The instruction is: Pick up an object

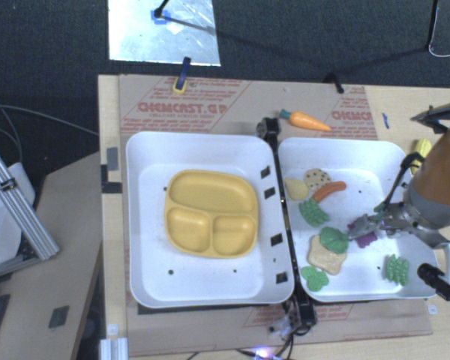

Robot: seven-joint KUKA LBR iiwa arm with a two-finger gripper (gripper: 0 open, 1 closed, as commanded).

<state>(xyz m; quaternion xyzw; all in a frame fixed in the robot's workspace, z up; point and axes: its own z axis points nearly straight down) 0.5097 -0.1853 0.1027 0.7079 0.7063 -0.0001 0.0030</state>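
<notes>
Brown board (210, 103) under the two bins reads "CHEMCAST GP" in red, upper middle. Left bin (146, 223) holds a yellow divided tray (210, 212); right bin (375, 156) holds toy foods. Gripper (364, 227) at centre-right hangs over a purple piece (367, 238); grip state unclear.

Red block lettering is printed on the brown protective sheet (210, 103) that covers the counter. Well away from the hand (364, 227), beyond the left bin, it reads roughly "CHEMCAST GP". A second red print of the same word sits nearer, beyond the right bin, partly cut off and hard to read. Nothing else is legible.
</notes>
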